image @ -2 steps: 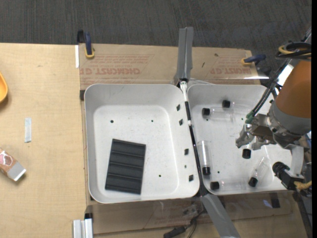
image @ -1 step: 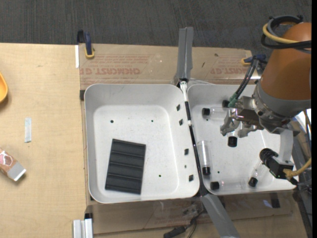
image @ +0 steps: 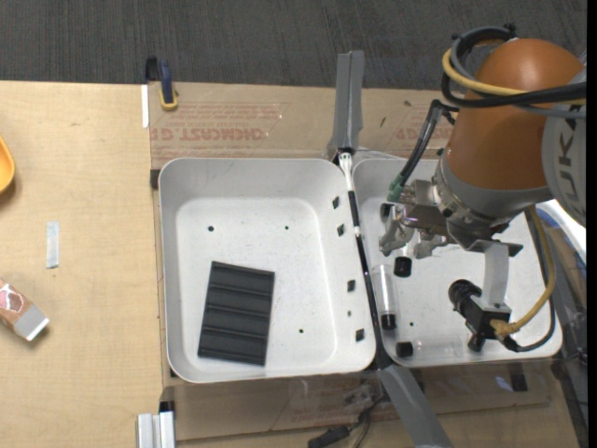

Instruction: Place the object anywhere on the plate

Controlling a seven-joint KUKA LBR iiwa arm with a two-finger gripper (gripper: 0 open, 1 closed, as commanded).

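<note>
A dark grey ridged rectangular plate (image: 237, 313) lies flat in the lower left part of the left bin (image: 187, 194). My gripper (image: 411, 236) hangs over the upper left part of the right bin (image: 438, 343), mostly hidden under the orange band and grey wrist. A small black object (image: 401, 267) sits on the right bin's floor just below the gripper. Two more small black pieces (image: 387, 322) (image: 404, 349) lie lower down along the same side. I cannot make out anything held in the gripper.
A black fitting on a yellow cable (image: 478, 311) hangs from the arm over the right bin's lower right. A grey divider bar (image: 349, 110) runs between the bins. Left of the bins, the bench carries a small grey strip (image: 52, 245), a packet (image: 19, 311) and an orange item (image: 5, 166).
</note>
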